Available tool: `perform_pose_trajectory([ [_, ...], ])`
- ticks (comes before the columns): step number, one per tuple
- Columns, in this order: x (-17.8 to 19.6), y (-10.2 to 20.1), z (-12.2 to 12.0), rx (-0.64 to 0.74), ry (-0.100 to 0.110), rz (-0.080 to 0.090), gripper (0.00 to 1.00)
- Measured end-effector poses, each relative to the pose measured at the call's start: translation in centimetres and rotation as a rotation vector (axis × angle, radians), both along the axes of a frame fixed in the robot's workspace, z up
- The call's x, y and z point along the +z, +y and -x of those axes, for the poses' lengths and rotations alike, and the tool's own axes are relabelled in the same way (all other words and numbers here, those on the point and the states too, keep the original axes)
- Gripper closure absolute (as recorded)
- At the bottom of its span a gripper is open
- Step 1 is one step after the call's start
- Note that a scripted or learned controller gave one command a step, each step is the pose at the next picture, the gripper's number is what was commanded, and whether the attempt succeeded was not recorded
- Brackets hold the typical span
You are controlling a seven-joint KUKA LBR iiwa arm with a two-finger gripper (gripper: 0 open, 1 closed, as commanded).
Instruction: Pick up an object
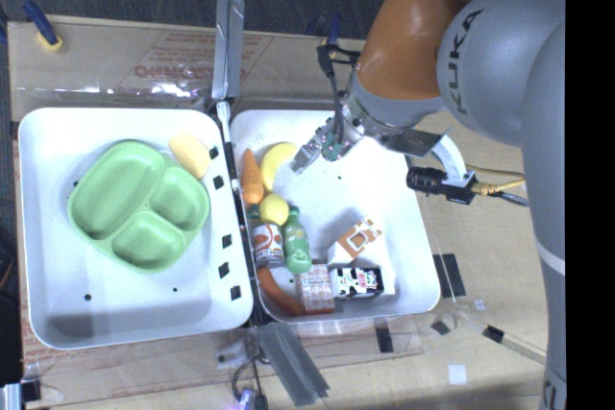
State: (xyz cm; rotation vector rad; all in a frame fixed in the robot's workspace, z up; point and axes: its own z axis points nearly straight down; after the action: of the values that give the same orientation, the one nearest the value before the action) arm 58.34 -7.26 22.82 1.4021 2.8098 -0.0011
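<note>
My gripper [317, 152] hangs over the back of the right bin [408, 235], open, with nothing between its fingers. Just left of it lies a yellow banana-like fruit [277, 158]. Along the bin's left wall lie an orange carrot [251, 176], a lemon [274, 208], a green bottle [295, 243] and a red-and-white can [268, 246]. Near the front sit a brown sausage [273, 293], a small brown-and-white box [358, 237] and a black-and-white carton [358, 280].
The left bin [58, 302] holds a green divided plate [142, 204] and a pale yellow piece [190, 155] at its back right corner. A grey divider [227, 53] runs between the bins. Bare white floor lies right of the gripper.
</note>
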Motion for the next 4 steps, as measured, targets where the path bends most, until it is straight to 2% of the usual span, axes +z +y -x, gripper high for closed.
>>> perform_pose_trajectory([
  [1, 0.0, 0.0, 0.0, -0.001, 0.000, 0.000, 0.00],
  [2, -12.0, -3.3, 0.5, 0.265, 0.003, -0.001, 0.00],
  [3, -11.1, -3.3, 0.4, 0.268, 0.002, 0.001, 1.00],
  [4, 0.2, 4.4, -0.3, 0.325, -0.001, 0.000, 1.00],
])
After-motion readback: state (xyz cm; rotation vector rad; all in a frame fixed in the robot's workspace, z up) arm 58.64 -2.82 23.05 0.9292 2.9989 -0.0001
